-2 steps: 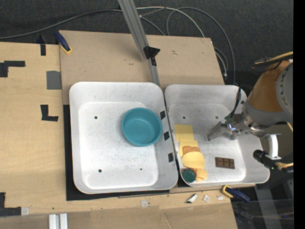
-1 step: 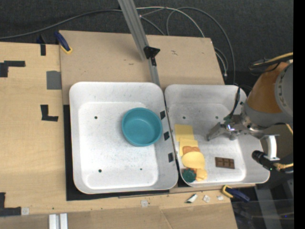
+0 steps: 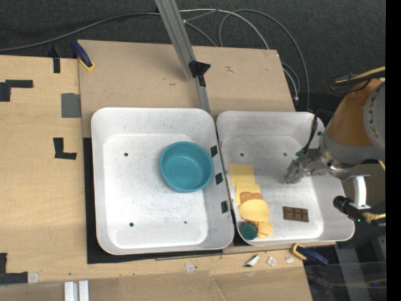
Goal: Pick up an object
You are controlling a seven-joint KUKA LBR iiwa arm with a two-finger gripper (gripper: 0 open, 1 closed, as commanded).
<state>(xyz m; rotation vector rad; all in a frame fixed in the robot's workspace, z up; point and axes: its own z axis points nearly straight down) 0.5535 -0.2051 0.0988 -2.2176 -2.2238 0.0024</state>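
In the right bin [image 3: 269,130] my gripper [image 3: 294,174] hangs low over the bin floor, right of centre, with nothing visible between its fingers. A brown chocolate-bar piece [image 3: 295,214] lies just below it, apart from it. Along the bin's left side sit a pale yellow block [image 3: 244,177], an orange piece [image 3: 250,197], a yellow rounded object [image 3: 255,212] and a small teal object [image 3: 249,230]. A teal bowl [image 3: 185,166] stands upright in the left bin [image 3: 125,130].
The grey arm with its orange band [image 3: 351,124] enters from the right over the right bin's rim. A slanted metal pole [image 3: 182,39] and cables cross the board behind the bins. Small clips lie at the front edge.
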